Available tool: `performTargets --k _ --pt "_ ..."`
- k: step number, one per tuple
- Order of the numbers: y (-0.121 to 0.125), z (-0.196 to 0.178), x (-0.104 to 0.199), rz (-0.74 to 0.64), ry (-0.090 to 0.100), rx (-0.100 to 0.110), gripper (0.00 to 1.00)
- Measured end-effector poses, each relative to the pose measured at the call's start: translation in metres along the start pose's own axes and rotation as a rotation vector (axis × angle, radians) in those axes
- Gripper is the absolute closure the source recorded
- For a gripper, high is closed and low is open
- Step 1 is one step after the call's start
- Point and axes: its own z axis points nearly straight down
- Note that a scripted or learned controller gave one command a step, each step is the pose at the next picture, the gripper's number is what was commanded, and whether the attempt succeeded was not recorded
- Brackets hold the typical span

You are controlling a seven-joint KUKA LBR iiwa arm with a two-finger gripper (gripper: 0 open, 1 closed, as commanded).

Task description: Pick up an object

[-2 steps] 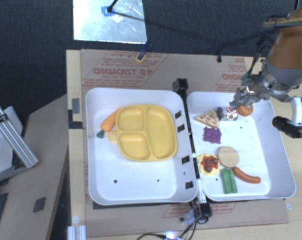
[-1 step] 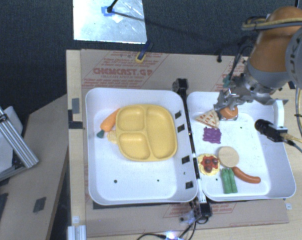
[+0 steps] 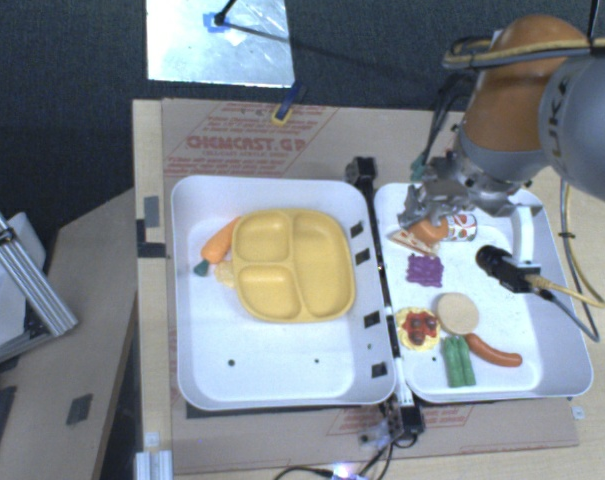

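A: Where is the gripper point(image 3: 429, 211)?
B: Low in the right bin point(image 3: 557, 353), over the pizza slice point(image 3: 414, 238) beside the can point(image 3: 462, 227).
A: Its fingers?
B: Cannot tell; nothing visibly pinched.

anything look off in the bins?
Mostly fine. The yellow tray in the left bin sits skewed, and a carrot lies wedged at its left edge, partly under it. Right-bin food is loosely scattered, not spilled.
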Motion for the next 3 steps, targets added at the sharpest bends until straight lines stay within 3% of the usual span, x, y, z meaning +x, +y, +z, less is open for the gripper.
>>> performTargets --k 1,2,3 --pt "-0.011 0.022 0.046 0.001 0.000 0.002 1.00" --pt "-0.008 0.019 0.081 0.002 -0.001 -0.001 1.00" --pt "-0.004 0.022 0.065 0.010 -0.002 -0.001 1.00"
